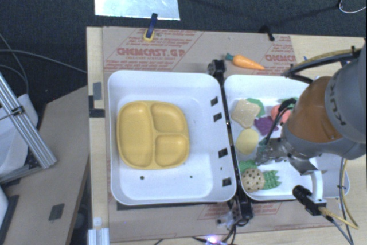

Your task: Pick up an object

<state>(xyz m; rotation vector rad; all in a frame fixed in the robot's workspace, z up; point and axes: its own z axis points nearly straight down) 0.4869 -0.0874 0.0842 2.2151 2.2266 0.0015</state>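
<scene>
The right bin (pixel 269 84) holds several toy foods: a tan bread slice (pixel 245 112), a pale yellow round piece (pixel 248 140), purple grapes (pixel 265 124), a chocolate-chip cookie (pixel 252 179), a green leafy piece (pixel 270 179) and a bit of something red (pixel 282 108). My gripper (pixel 265 153) hangs low over the middle of this bin, just right of the yellow piece and above the cookie. The grey and orange wrist hides the bin's right half.
The left bin (pixel 166 80) holds a yellow divided plate (pixel 153 134). An orange carrot (pixel 246 62) lies on the cardboard behind the right bin. A black divider with clips (pixel 225 123) runs between the bins. Cables trail at the lower right.
</scene>
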